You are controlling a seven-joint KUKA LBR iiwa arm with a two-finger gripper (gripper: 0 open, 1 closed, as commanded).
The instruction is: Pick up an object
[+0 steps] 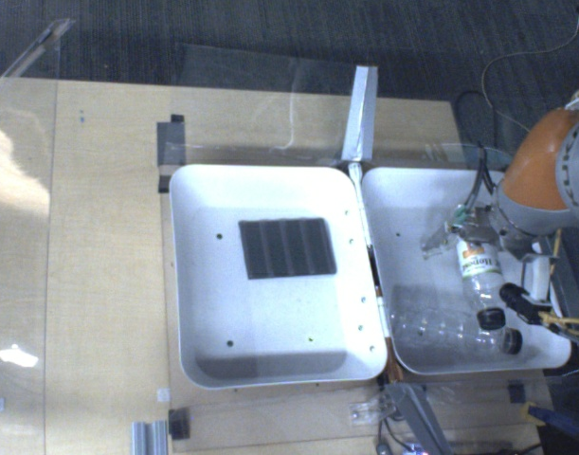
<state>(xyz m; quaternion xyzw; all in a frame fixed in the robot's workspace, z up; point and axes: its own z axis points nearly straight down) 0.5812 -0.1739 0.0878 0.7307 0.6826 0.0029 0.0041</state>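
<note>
Left shallow white plastic bin [204,282] carries a dark grey ribbed rectangular pad [287,248] just above its middle, well apart from the action. In the right shallow white plastic bin [403,207], a small clear plastic bottle with a dark cap and a white-and-green label [480,278] lies on its side near the right edge, cap end toward the bottom-right corner, label end up toward the arm. The two-finger gripper on the grey arm w/ orange band [464,227] hangs just above the bottle's upper end, close to or touching it; can't tell whether it is spread or pressed together, and nothing is visibly pinched.

Judgement: step in hand looks like the approach/descent. Best done by centring over the bottle's body, not its end, w/ the pinch across the narrow width so the round, slick plastic can't roll or squirt out; keep clear of the bin's right wall. Bottle seems light, prob. empty.
</note>
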